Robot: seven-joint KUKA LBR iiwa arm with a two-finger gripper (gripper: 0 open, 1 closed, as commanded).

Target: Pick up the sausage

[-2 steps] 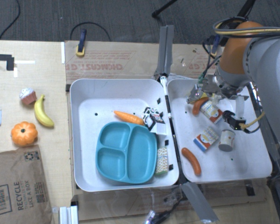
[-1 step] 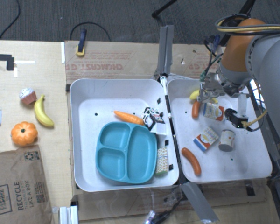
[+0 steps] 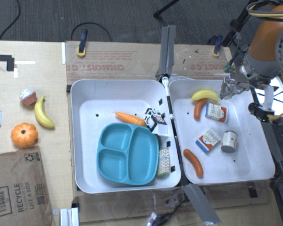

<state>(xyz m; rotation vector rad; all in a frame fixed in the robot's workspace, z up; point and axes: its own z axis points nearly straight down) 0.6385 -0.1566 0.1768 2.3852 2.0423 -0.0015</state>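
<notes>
Camera view from above the bench shows two sausages in the right bin (image 3: 247,171), both reddish-orange, smooth and slightly curved with rounded ends. The nearer sausage (image 3: 198,108) lies close to the gripper (image 3: 226,89), on the side facing away from the arm and a little toward the front of the bench. It stands almost upright in the picture, its top end tucked against the yellow banana (image 3: 205,95) that sits between it and the gripper's level. A small carton (image 3: 216,112) lies just under the gripper, beside that sausage. The second sausage (image 3: 193,162) is well apart from the gripper, down toward the bin's front corner, lying on a slant by itself.

The arm (image 3: 266,41) comes in from the right, its orange section high over the bin's far corner, and the wrist angles down so the gripper hangs over the bin's back edge just past the banana's tip. Whether it is clenched or released I can't tell from here; nothing looks caught in it.
</notes>
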